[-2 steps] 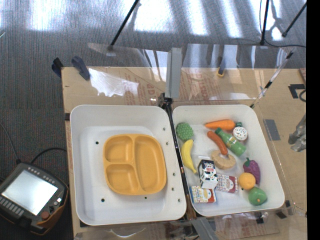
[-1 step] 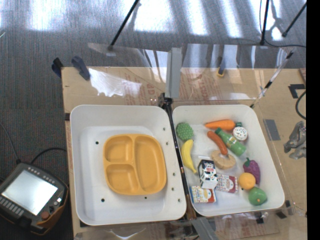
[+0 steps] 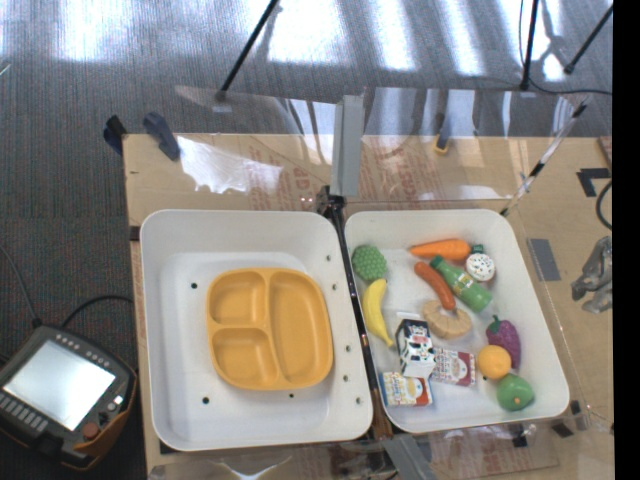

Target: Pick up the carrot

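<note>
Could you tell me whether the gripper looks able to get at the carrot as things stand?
Probably yes: the carrot lies uncovered near the right bin's far edge, nothing stacked on it, though the green bottle sits close beside it.

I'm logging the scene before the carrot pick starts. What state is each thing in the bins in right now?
carrot: lying flat at the far end of the right bin, untouched
green bottle: lying on its side
banana: lying flat
milk carton: upright
yellow tray: flat in the left bin, nothing in its compartments
pincer: outside the right bin, off the carrot
</note>
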{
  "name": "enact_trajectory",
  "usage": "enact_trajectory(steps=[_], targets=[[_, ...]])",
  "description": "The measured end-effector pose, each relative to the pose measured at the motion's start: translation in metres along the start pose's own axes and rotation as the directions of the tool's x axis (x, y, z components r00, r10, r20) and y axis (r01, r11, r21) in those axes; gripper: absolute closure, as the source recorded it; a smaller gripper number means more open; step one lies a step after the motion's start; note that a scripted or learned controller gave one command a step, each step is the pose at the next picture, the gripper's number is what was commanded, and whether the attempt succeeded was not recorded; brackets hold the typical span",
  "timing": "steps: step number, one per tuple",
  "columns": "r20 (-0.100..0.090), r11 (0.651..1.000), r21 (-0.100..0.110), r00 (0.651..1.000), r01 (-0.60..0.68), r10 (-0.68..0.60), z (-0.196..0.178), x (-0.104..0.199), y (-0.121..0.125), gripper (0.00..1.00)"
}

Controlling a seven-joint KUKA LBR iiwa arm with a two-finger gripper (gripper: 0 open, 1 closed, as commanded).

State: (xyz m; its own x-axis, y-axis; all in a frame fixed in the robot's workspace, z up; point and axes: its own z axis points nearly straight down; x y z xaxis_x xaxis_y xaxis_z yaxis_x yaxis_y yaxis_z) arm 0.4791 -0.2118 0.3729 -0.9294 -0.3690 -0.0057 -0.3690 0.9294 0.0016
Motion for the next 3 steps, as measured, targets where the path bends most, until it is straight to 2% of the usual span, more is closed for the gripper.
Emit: enact_trajectory(steps=[1, 2, 3], targets=[[-0.004, 0.923, -0.006, 0.923, 0.385, -0.385, 0.062, -0.009, -0.002, 1.0], [-0.001, 0.754, 0.002, 0.754, 0.657, -0.657, -0.076, -0.031, -0.011, 1.0], [0.004, 0.456, -0.013, 0.456, 0.89, -0.89, 0.048, -0.01, 0.014, 1.0]])
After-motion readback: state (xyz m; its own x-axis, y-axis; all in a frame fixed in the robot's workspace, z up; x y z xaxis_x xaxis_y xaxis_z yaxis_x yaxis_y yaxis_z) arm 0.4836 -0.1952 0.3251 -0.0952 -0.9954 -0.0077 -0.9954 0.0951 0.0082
